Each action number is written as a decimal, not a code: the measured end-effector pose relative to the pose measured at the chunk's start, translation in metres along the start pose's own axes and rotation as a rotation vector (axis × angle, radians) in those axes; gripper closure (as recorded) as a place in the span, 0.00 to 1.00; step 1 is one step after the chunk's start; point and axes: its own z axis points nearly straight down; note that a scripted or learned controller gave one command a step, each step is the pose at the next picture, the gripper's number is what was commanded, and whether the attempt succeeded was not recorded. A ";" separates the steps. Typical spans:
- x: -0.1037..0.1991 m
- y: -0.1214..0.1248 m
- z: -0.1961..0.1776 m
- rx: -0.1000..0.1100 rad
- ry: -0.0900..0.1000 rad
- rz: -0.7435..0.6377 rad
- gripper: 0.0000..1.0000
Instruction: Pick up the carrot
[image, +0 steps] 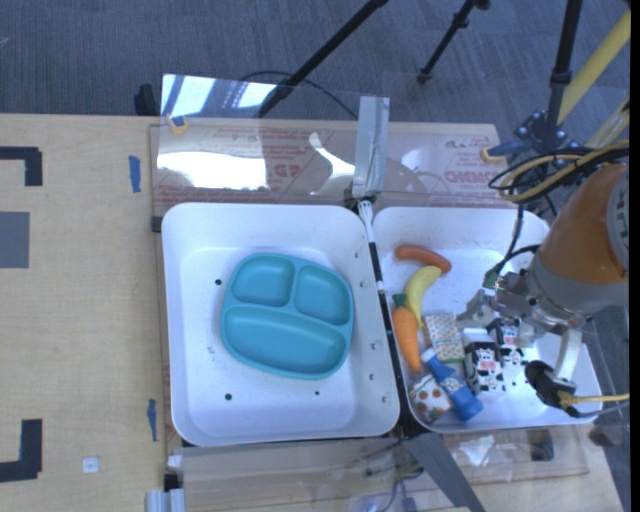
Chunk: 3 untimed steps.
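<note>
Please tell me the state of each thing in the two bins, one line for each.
Plate: flat in left bin, nothing on it.
Carrot: lying in right bin, not held.
Banana: lying beside carrot.
Sausage: lying above banana.
Blue bottle: on its side.
Gripper: low over right bin.

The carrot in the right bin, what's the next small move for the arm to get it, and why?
Probably shift the gripper toward the view's left, over the carrot, before descending. The carrot lies against the right bin's left wall, beside the banana and a blue bottle, while the gripper sits over other small items further right, apart from it.
</note>
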 end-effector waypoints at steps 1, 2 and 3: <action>0.023 0.054 0.014 -0.030 -0.005 0.002 0.00; 0.054 -0.058 -0.064 0.015 -0.001 -0.114 0.00; 0.033 -0.044 0.007 -0.013 0.001 -0.082 0.00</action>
